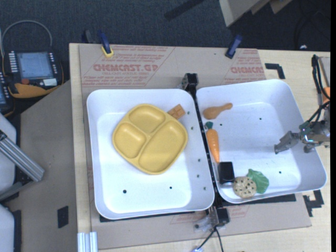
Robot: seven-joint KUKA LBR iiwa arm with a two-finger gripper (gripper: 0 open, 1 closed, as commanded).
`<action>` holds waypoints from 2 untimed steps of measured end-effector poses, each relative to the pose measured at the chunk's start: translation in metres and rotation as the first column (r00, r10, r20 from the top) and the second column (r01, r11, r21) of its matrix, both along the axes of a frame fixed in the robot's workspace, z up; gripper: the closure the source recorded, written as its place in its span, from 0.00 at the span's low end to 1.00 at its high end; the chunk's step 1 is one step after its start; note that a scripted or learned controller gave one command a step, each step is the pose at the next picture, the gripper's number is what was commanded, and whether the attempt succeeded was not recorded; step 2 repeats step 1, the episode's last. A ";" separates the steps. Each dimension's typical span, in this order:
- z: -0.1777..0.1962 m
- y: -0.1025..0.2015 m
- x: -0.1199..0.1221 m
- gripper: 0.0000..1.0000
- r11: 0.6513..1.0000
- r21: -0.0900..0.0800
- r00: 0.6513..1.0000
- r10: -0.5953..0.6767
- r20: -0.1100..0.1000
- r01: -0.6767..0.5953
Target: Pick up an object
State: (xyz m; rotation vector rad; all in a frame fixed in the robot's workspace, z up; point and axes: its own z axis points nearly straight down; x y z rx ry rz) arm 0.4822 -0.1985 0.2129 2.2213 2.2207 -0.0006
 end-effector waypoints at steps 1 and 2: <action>-0.063 -0.003 0.001 0.00 1.000 0.004 1.000 -0.001 -0.008 0.001; -0.063 -0.003 0.001 0.00 1.000 0.004 1.000 -0.001 -0.008 0.001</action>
